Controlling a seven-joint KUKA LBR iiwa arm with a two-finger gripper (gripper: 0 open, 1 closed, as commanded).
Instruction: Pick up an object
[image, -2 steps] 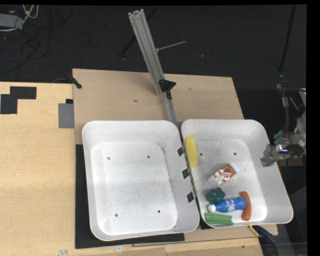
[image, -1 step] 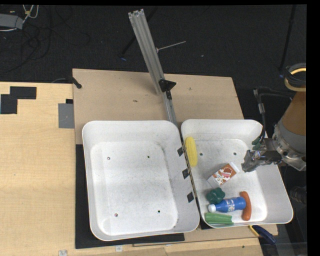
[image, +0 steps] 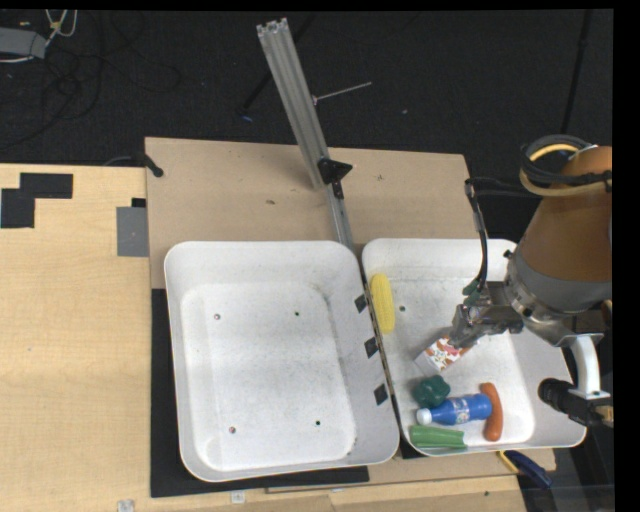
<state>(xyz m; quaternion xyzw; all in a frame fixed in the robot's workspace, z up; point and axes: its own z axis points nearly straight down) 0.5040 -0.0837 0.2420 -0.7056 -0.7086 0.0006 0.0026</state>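
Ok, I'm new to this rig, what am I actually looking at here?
One camera looks down at a slant on a bench with two white bins. The left bin sits beside the right bin. The grey and orange arm reaches in from the right; its gripper is low in the right bin, just above a red-and-white packet. Whether it grips the packet is unclear. Also there: a corn cob, a green lump, a blue bottle, an orange sausage and a green pod.

One fixed overhead camera looks down aslant on both bins
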